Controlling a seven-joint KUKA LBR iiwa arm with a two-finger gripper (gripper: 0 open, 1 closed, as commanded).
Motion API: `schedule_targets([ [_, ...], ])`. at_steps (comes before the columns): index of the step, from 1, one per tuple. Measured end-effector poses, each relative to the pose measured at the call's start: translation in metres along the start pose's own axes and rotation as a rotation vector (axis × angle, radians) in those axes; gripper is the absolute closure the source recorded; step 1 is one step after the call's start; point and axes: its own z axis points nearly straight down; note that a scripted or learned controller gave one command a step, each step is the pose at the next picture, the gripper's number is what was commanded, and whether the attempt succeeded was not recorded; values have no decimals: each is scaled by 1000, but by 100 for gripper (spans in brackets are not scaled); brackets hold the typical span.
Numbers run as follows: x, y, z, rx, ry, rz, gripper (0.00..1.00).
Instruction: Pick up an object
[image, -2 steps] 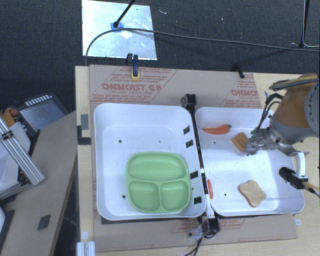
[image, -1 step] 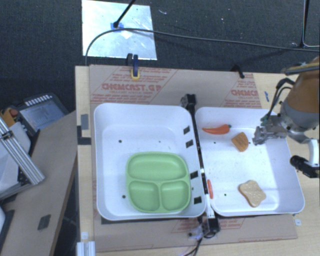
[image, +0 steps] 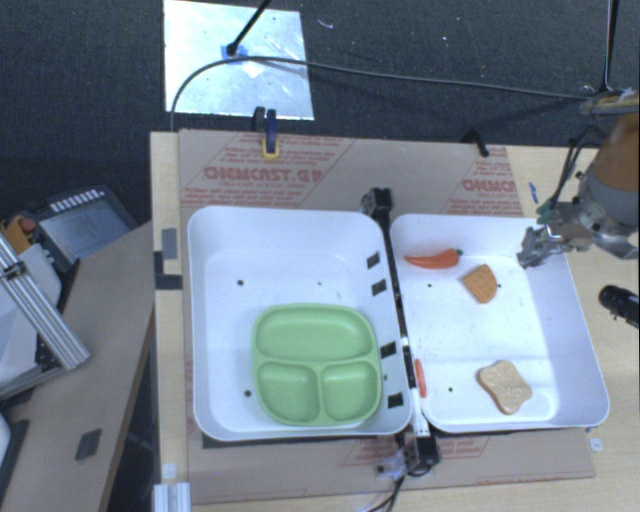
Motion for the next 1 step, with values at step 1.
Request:
schedule_targets([
  [1,5,2,-64,-1,0,0,100],
])
